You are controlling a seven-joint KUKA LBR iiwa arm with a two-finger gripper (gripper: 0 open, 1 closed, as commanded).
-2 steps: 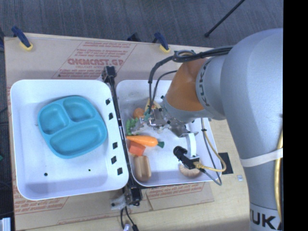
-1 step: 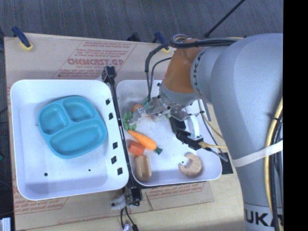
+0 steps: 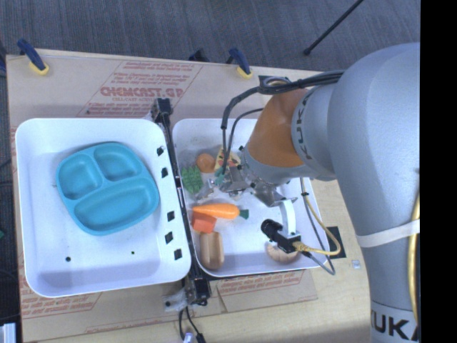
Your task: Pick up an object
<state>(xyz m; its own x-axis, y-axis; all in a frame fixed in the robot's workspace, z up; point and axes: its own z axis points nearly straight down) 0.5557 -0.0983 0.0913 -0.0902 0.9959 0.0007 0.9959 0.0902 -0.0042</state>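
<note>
From the overhead camera, the end effector [image 3: 227, 179] is low in the right bin [image 3: 314, 252], among the toy food; whether it is apart or together I cannot tell. To pick well, it should settle on one item, such as the carrot [image 3: 216, 211] just below it, clear of its neighbours. Count: two bins, one blue divided plate [image 3: 107, 186] in the left bin [image 3: 43, 263], one carrot, one green piece [image 3: 191, 179].

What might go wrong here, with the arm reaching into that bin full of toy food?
The toy food lies crowded: the carrot touches a red piece, with a tan block right below, so a grab could catch two or knock one aside. The arm also hides part of the right bin, so a miss could go unseen.
</note>
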